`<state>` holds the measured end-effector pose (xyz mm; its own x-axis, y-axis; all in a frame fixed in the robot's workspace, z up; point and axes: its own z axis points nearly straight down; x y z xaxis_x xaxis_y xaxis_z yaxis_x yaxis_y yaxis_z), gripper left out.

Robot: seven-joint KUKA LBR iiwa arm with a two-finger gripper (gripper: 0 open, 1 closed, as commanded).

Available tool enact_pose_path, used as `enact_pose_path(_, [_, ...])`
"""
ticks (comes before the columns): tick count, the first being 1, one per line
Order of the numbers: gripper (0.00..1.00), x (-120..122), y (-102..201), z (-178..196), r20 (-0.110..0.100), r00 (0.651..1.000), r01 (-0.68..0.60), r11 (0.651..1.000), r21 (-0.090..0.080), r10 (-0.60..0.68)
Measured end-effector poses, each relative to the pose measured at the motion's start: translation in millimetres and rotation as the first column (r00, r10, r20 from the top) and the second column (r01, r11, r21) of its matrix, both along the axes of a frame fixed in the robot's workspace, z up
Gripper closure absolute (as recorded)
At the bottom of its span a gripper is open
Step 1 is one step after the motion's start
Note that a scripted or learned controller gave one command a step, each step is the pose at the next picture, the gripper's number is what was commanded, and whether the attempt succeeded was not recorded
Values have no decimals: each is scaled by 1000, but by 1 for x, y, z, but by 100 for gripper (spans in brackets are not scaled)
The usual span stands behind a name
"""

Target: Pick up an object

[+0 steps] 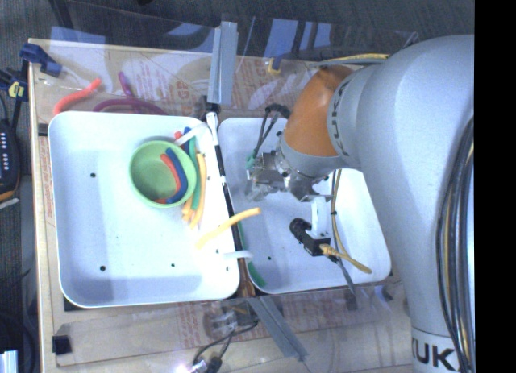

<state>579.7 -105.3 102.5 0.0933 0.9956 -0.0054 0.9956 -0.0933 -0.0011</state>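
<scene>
Grey tool (260,176) low over the right bin (367,226); finger spread and hold impossible to tell.

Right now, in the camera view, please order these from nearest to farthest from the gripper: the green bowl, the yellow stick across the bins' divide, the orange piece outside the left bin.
From the gripper:
1. Yellow stick, lower left, bridging both bins.
2. Green bowl, inside the left bin.
3. Orange piece, on the bench at upper left.
</scene>
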Motion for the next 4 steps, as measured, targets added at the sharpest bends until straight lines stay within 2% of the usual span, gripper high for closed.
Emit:
enact_pose_path(1, [0,0,0,0,0,1000,0,1000,-1,0])
enact_pose_path(2, [0,44,-64,35,0,986,164,986,6,-164])
enact_pose_path(3, [0,27,-88,130,0,949,314,949,6,-314])
enact_pose_path(4, [0,48,-33,34,-5,885,466,885,5,-466])
